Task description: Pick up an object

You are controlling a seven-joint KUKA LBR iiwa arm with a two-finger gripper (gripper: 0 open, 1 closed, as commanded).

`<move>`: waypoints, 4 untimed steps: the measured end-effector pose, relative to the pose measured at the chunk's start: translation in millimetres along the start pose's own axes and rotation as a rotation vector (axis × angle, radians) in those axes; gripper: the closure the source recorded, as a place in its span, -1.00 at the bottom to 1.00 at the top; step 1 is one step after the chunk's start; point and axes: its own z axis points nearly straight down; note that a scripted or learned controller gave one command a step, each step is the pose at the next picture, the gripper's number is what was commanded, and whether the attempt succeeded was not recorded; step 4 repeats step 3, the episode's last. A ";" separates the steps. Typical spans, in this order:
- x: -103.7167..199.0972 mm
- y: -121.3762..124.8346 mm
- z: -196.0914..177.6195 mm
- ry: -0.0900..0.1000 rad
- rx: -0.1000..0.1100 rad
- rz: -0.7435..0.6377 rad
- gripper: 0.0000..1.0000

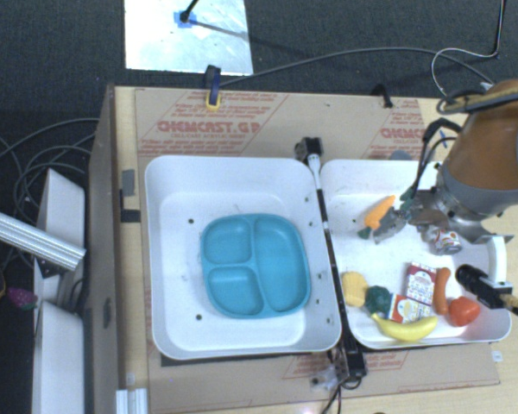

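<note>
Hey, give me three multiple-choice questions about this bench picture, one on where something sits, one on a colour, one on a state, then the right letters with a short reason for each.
1. Where does the blue divided plastic tray lie?
A. in the left white bin
B. in the right white bin
C. on the cardboard

2. What colour is the curved toy banana?
A. green
B. yellow
C. blue

3. How does the small orange carrot-shaped toy stand to the robot's hand?
A. it lies right beside the hand, on the bin floor
B. it is in the other bin
C. it is on the tray

Answers: 1 A, the tray fills the left bin's floor. 2 B, it is plainly yellow. 3 A, the hand's tip is next to the toy.
</note>
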 end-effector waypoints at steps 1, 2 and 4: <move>-26.3 45.3 98.7 0.000 0.002 0.002 -1.00; -52.3 107.9 114.2 -0.001 -0.001 -0.001 -1.00; -52.1 109.0 103.1 -0.001 -0.004 -0.003 1.00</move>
